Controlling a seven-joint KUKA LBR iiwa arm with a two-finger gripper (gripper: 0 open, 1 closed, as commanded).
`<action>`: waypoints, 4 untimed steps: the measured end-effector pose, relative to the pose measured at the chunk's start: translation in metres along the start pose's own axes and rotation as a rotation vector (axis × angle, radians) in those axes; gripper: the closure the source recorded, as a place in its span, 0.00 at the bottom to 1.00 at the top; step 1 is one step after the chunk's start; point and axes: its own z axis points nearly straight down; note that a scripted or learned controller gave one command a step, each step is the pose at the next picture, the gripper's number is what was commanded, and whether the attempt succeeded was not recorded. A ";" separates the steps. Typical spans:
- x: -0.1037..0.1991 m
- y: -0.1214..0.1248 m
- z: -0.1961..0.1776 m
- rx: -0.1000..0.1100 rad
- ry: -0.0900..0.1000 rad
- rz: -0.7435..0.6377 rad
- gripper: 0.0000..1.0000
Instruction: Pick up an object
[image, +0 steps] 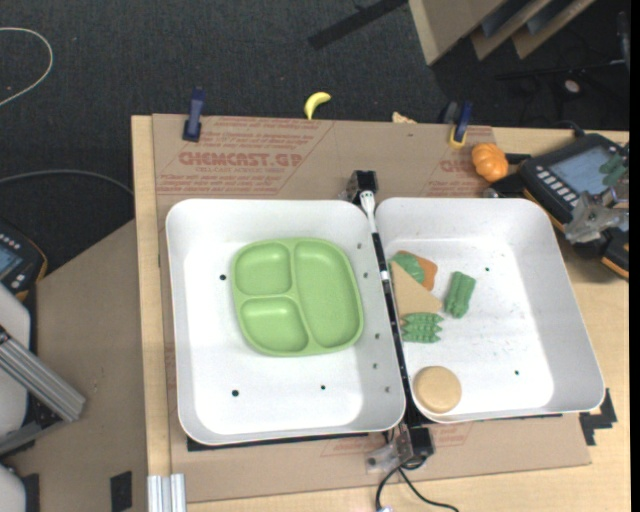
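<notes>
A green tray (298, 296) lies in the left bin (200, 400). The right bin (530, 330) holds a wedge (418, 270), a green block (460, 294), a pea pod (421, 326) and a tan bun (437, 389), all uncovered, loosely grouped near the divider.

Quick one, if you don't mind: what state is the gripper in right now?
Gripper: cannot be told from the camera view, and nothing is seen held.
</notes>
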 end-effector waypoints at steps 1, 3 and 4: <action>-0.056 0.003 0.019 0.003 -0.003 0.007 1.00; -0.055 -0.025 0.056 0.010 0.001 0.008 1.00; 0.032 -0.057 0.085 0.013 0.007 -0.003 1.00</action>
